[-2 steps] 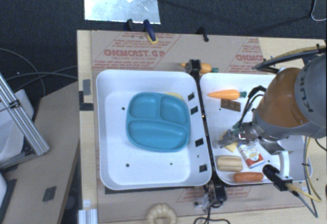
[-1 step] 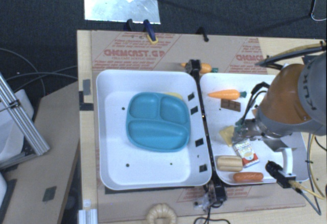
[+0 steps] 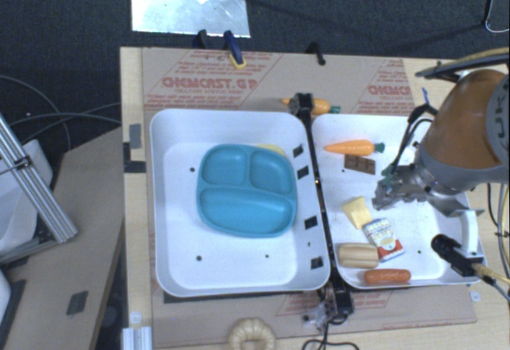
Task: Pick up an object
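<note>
In the right bin (image 3: 414,131) lie an orange carrot (image 3: 348,147), a small brown block (image 3: 360,166), a yellow cheese wedge (image 3: 358,212), a red and white packet (image 3: 383,238), a tan bread roll (image 3: 358,255) and a red sausage (image 3: 387,277). My gripper (image 3: 388,194) hangs low over the middle of this bin, just right of the cheese wedge and above the packet. I see nothing between its fingers.
The left bin (image 3: 179,253) holds a blue divided plate (image 3: 245,189), with a pale yellow item (image 3: 273,150) peeking out behind it. A black divider with clips (image 3: 313,197) separates the bins. An orange item (image 3: 319,108) lies behind them, and a braided ring (image 3: 253,335) lies in front.
</note>
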Robot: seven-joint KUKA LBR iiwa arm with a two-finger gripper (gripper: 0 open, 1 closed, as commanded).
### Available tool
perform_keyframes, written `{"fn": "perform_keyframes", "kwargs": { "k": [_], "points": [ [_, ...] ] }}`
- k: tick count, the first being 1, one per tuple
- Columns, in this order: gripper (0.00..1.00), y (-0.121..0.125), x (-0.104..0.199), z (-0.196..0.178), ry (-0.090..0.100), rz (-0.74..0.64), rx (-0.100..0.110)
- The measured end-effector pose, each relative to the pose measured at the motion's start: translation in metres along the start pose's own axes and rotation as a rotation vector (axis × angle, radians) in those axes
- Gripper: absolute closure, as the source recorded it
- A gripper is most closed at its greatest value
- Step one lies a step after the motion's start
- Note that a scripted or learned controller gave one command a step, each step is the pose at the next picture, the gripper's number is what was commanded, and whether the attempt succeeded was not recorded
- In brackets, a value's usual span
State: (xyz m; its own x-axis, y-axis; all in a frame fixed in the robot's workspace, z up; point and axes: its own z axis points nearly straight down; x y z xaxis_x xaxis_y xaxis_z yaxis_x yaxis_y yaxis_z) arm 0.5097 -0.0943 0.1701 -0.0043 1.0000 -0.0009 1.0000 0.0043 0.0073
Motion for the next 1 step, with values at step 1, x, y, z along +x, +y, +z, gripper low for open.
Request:
{"fn": "perform_keyframes", "kwargs": {
  "k": [1],
  "points": [
    [1.00,0.0026,-0.0001,-0.0540,0.000,0.000,-0.001]
  ]
}}
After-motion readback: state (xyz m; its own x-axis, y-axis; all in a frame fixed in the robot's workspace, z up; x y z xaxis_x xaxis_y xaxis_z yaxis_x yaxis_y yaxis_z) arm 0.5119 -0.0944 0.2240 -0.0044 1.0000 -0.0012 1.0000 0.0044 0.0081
